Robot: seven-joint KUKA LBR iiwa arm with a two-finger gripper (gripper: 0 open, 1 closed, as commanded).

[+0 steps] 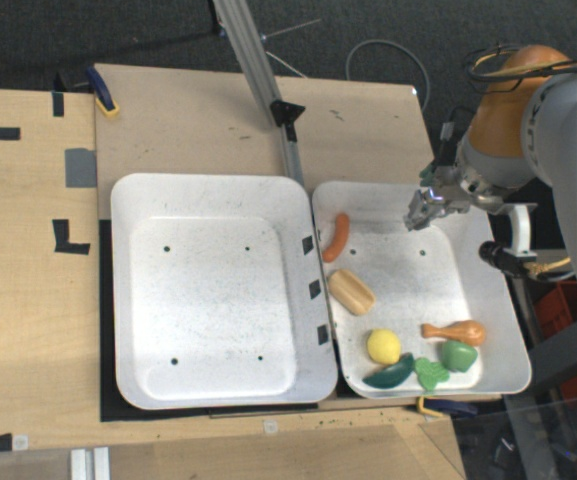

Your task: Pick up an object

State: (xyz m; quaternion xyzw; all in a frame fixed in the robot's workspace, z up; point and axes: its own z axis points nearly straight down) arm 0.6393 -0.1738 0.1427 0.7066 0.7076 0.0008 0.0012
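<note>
Nearest us, the sausage [337,236] lies left of our gripper [421,213], long axis running up-down; whether the claw is spread, we cannot tell.

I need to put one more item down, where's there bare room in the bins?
The left bin has a bare floor. In the right bin, a patch lies between gripper, bread roll and drumstick. Its near edge is crowded.

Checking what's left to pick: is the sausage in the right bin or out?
In: the sausage lies on the right bin's floor, near its left wall.
</note>
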